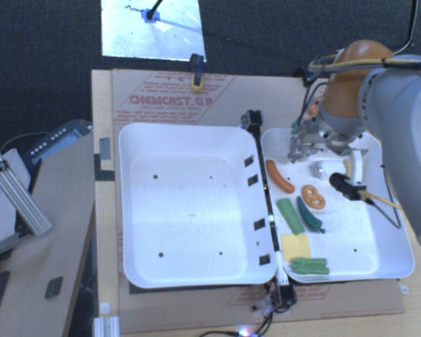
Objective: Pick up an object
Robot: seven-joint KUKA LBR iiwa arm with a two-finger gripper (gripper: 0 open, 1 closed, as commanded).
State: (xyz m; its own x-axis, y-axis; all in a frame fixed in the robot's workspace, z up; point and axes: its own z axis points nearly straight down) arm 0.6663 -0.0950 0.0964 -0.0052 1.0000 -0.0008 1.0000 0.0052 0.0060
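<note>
Right bin (358, 244), near edge to far: green bean bundle (309, 265), yellow square (295, 245), two green sticks (290, 215), pretzel (313, 197), orange sausage (280, 175). Gripper (299, 149) low over the far end, just beyond the sausage; whether it is open or closed cannot be told.

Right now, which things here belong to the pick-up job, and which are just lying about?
For the job:
pincer; right bin; in it, orange sausage, pretzel, light green piece, dark green piece, yellow slab, green pods.

Lying about:
left bin; yellow clamp; shiny sheet; grey keypad unit.
</note>
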